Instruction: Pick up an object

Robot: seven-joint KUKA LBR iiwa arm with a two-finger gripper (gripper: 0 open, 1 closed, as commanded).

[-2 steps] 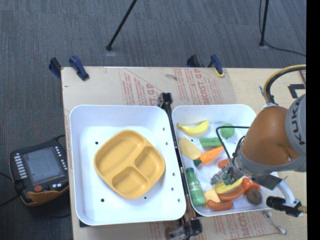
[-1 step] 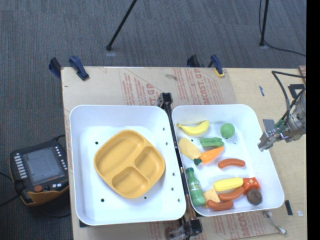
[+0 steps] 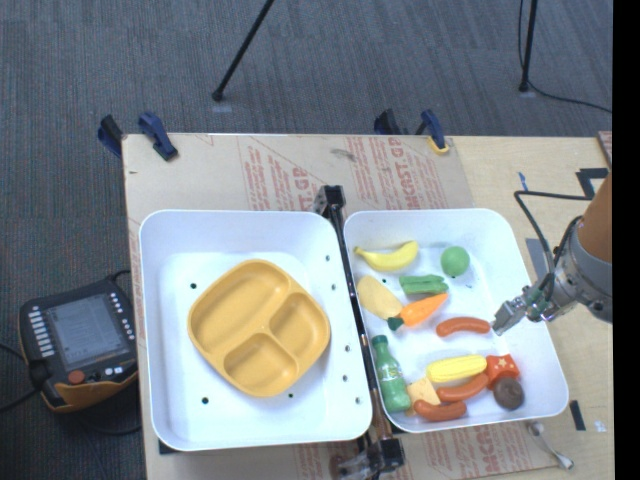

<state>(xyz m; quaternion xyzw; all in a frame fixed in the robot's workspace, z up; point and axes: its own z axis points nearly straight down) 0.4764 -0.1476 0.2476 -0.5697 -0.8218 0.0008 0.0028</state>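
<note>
- Setup is a tan tabletop (image 3: 400, 168) with red printed lettering, sitting on dark grey carpet (image 3: 100, 48). Blue clamps (image 3: 157, 134) bite its far edge at about 11 and 1 o'clock.
- Two tripod legs (image 3: 245, 43) stick into view at 12 o'clock, and a black-and-orange pendant (image 3: 78, 340) with a screen lies on the carpet at 9 o'clock.
- The left bin (image 3: 160, 258) holds a yellow divided plate (image 3: 260, 326), sat slightly skewed.
- The right bin (image 3: 490, 223) has all the toy food: a banana (image 3: 388, 256) at its 11 o'clock, a green ball (image 3: 455, 260) near 1, a green pod thing (image 3: 424, 285) and a carrot (image 3: 420, 310) around the middle, and a pale yellow piece (image 3: 378, 296) on the 9 o'clock side.
- Lower down there's a green bottle (image 3: 390, 373) at 7, a corn cob (image 3: 456, 369), a second sausage (image 3: 450, 400) and a brown lump (image 3: 509, 394) at 5. A red piece (image 3: 502, 366) is half tucked behind the corn, hard to say what it is.
- The arm (image 3: 590, 268) is cut off at the 3 o'clock edge, you mostly just get the wrist.
- The tool (image 3: 505, 316) hangs low over the bin's 3 o'clock side. Too small and blurry to read, so I can't tell if it's open or closed, and nothing is visibly gripped.
- The closest pick candidate is the orange sausage (image 3: 463, 326), lying flat just beside the tool tip at its 9 o'clock. Its long axis runs roughly 9 to 3, one end pointing at the tool.
</note>
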